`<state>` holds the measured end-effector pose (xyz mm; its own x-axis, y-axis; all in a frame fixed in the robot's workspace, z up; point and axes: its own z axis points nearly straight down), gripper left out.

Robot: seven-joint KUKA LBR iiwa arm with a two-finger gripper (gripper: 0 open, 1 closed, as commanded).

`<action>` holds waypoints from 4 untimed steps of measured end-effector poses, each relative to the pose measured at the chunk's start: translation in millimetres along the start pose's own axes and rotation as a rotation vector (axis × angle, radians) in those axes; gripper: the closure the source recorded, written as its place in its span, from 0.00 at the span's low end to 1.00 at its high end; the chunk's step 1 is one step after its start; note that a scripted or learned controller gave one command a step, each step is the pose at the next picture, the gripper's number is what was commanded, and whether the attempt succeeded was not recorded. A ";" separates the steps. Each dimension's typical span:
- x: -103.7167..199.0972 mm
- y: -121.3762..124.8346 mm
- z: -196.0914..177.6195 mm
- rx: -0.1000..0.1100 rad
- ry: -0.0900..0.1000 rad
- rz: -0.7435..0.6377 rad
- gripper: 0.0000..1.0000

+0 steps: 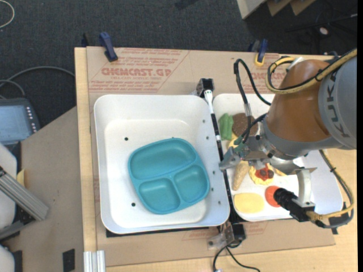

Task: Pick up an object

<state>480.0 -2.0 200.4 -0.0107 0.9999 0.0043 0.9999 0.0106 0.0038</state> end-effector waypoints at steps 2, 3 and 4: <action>104.6 -0.2 1.3 0.003 -0.004 0.001 1.00; 154.9 25.9 -137.1 -0.013 0.003 0.003 1.00; 163.9 12.5 -69.0 0.013 -0.006 0.010 1.00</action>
<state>490.5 161.7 270.1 -0.0003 1.0000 -0.0016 1.0000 0.0003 -0.0090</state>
